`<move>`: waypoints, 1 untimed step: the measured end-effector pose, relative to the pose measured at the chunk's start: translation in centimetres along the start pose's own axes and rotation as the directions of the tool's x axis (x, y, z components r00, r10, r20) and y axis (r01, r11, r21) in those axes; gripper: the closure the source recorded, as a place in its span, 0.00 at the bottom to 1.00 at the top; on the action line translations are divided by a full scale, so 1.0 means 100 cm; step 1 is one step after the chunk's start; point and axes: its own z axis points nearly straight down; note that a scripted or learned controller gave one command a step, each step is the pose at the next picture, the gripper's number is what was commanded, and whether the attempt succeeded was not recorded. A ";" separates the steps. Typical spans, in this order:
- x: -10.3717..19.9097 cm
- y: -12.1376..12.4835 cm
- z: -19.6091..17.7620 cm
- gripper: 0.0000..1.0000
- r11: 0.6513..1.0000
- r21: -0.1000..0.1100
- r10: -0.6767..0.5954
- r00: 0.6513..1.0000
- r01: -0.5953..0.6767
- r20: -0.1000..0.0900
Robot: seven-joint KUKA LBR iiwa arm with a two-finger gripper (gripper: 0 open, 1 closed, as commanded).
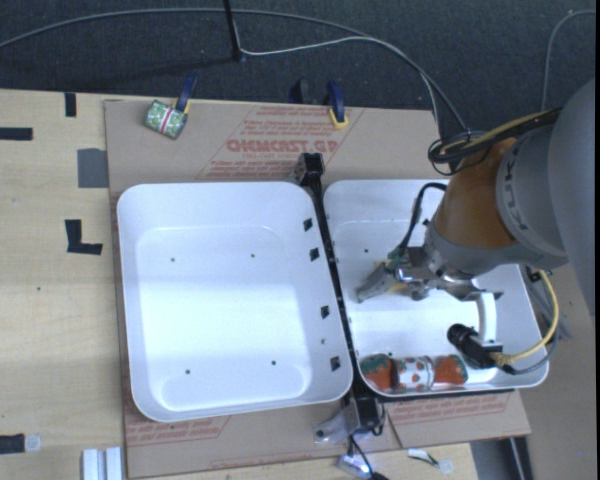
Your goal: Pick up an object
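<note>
Red and orange toys (417, 371) are lying in a row at the near edge of the right bin (380, 213).
They are looking small, light and hard, best pinched across the middle. The end effector (372, 286) is being held above them, well apart, its fingers a little open and nothing being gripped.

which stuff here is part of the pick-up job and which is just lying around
Job: gripper over the right bin; row of small red and white objects along that bin's near wall.

Lying about: left bin; small green block on the cardboard; blue clamps.
</note>
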 end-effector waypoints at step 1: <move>-0.069 0.023 -0.002 0.00 1.000 -0.001 0.005 1.000 -0.005 0.002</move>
